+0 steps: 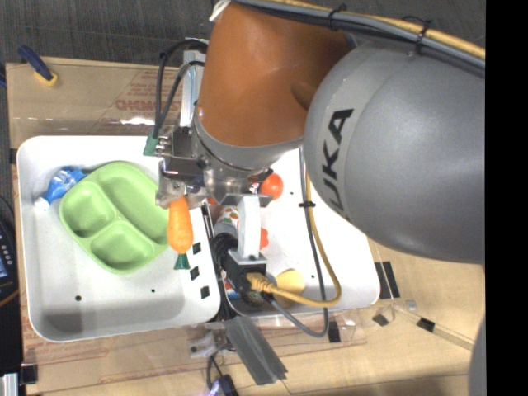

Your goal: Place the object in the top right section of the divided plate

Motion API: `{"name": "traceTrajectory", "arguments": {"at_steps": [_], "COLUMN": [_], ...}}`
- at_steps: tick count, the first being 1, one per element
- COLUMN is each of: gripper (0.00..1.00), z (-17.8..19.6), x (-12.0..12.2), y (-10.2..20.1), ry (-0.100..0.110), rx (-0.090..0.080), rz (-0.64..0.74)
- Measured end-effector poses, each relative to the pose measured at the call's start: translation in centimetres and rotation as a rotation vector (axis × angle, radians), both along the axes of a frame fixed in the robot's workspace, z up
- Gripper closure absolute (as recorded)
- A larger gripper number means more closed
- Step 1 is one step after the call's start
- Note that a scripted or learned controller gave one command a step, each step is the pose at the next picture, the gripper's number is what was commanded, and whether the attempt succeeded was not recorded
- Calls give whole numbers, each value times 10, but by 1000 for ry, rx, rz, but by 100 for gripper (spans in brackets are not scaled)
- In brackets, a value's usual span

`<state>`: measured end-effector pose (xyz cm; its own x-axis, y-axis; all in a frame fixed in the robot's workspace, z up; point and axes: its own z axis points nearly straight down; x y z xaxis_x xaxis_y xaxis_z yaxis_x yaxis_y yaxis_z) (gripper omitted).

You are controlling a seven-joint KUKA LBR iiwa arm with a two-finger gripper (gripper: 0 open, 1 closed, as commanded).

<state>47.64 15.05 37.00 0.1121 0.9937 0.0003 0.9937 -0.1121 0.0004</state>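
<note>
One orange toy carrot w/ green top hangs from your gripper, fingers closed on it, just right of green divided plastic plate. Placement not yet done.

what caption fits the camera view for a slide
KUKA arm's gripper carrying a toy carrot at the right edge of the green divided plate in the left white bin.
</note>
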Motion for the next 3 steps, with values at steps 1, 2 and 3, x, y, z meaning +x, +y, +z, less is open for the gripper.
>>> {"name": "traceTrajectory", "arguments": {"at_steps": [1,2,3], "gripper": [100,100,100], "z": [-159,4,-76], "x": [-3,43,37], "y": [53,-39,-18], "ry": [10,0,6], "rx": [-4,0,-2], "rz": [143,154,260]}}
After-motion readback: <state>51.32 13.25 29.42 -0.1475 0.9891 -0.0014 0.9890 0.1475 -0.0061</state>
